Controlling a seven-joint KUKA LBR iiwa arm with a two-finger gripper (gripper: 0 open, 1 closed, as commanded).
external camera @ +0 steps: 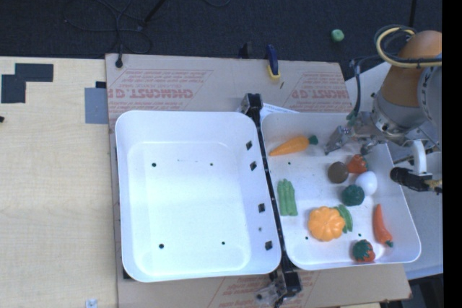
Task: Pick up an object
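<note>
carrot (289, 146) lies alone near the right bin's (404, 256) back wall, well apart from the crowded toys, so we'd aim the jaws (345, 138), which look spread and bare just beside it, squarely across its middle before closing.

My gripper (351, 137) hangs over the right bin (404, 256), just above a brown ball (337, 172) and toy vegetables.

Carrot (289, 146) lies left of gripper (351, 141) (right bin (411, 242)).
</note>
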